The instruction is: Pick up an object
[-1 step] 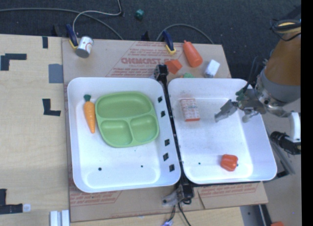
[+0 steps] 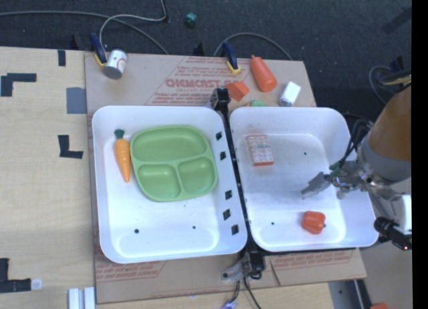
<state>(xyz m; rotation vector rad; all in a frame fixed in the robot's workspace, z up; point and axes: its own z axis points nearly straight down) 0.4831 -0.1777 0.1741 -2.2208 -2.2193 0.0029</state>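
Fixed high above the bench, looking down at a slant. Far enough off to take in both white bins whole: left bin and right bin side by side at centre, with the cardboard sheet under them and dark floor beyond the bench's far edge along the top. Arm entering from the right edge. Single view, so nothing shared.

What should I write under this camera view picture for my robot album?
Robot gripper hovers in the right bin near a red pepper and small box; carrot and green plate wait left.
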